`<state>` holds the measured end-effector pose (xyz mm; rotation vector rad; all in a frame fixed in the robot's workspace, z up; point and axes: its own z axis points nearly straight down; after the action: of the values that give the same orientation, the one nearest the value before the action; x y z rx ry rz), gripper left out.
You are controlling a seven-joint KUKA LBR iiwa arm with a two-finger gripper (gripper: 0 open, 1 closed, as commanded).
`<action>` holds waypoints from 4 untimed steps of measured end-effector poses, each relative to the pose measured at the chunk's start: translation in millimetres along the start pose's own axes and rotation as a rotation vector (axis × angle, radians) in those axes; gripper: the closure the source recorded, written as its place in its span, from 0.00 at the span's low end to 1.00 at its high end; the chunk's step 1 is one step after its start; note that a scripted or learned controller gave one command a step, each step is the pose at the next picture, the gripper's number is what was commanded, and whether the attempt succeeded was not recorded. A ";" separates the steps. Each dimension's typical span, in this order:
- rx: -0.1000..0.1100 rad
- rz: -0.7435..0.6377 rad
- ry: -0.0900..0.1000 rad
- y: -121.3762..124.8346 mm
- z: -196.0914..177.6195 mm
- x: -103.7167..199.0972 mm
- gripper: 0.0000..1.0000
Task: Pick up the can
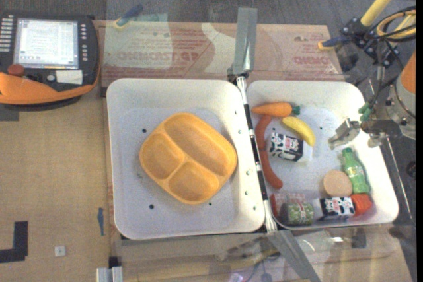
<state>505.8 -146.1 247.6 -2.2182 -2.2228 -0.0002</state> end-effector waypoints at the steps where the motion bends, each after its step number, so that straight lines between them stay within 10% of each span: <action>1: 0.000 0.075 0.000 21.9 148.6 51.9 0.00; 2: -0.001 0.081 0.000 22.0 139.1 50.3 1.00; 3: -0.001 0.080 -0.001 21.9 139.2 50.3 0.00; 4: -0.005 0.217 -0.001 82.8 160.8 42.5 0.00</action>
<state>588.4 -103.3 86.8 -2.4495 -1.9719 -0.0036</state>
